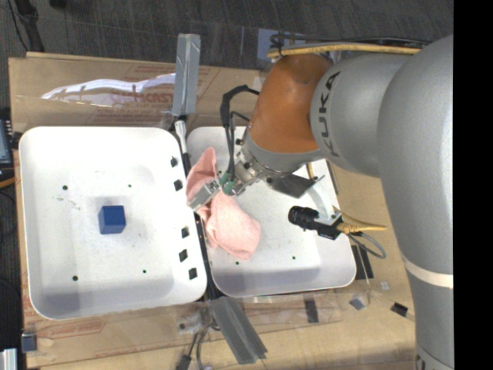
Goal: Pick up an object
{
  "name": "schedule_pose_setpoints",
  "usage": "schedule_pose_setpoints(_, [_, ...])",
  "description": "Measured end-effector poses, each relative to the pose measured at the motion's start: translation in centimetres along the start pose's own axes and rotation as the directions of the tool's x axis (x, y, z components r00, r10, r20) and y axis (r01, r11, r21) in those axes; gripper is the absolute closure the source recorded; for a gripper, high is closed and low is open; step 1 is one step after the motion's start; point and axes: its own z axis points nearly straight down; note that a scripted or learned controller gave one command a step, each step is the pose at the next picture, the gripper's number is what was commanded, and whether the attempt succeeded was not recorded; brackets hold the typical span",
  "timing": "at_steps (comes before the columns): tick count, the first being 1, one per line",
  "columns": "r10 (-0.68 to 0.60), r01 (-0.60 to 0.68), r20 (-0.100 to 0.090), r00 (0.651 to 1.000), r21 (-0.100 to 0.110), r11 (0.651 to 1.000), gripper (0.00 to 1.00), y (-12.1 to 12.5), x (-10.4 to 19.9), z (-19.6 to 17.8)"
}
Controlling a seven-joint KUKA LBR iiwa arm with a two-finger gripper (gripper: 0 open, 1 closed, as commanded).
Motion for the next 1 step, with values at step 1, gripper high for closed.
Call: schedule_pose_setpoints(1, [-0.057,0.057,-0.001,0.998,-0.001,0.998,0.00,-3.77,-7.15,5.04])
